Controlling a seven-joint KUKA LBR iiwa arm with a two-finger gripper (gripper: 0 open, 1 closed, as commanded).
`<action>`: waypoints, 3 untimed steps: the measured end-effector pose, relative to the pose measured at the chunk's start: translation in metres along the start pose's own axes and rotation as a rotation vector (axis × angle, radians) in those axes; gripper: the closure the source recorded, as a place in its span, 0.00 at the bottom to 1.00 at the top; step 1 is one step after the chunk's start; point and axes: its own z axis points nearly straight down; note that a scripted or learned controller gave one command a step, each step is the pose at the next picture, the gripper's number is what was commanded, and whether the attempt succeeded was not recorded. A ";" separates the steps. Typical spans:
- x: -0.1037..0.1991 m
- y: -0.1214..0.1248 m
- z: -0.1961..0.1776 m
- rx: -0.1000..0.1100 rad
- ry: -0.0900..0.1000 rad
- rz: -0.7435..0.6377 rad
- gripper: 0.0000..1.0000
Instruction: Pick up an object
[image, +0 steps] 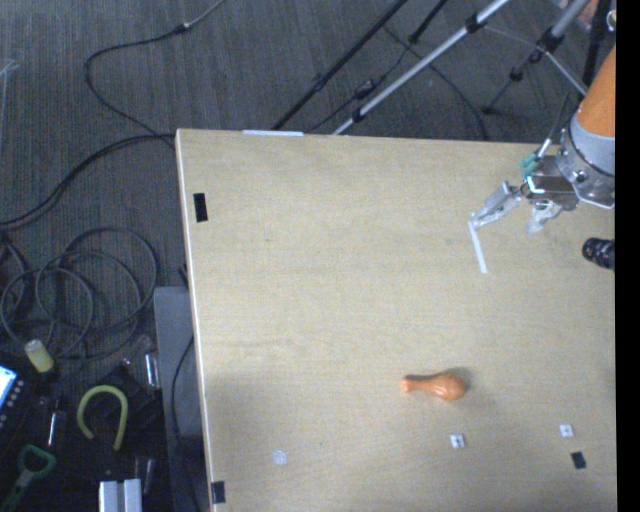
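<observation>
An orange pear-shaped object (437, 385) lies on its side on the tan board (330, 280), toward the near right, with its narrow neck pointing left. My gripper (515, 214) hangs over the far right part of the board, well beyond the orange object and apart from it. Its two metal fingers (493, 209) are spread, with nothing between them. A thin white strip (478, 248) lies on the board just below the left finger.
Small square markers (457, 440) sit near the front right of the board, and a black tab (200, 207) is at its left edge. Off the board, cables and tools (90, 400) litter the floor on the left, and tripod legs (420, 60) stand behind.
</observation>
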 end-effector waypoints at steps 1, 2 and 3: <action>0.000 0.038 0.178 0.001 -0.004 0.091 0.00; -0.013 0.043 0.158 -0.001 -0.005 -0.094 0.00; -0.012 0.050 0.186 -0.001 -0.003 -0.429 0.00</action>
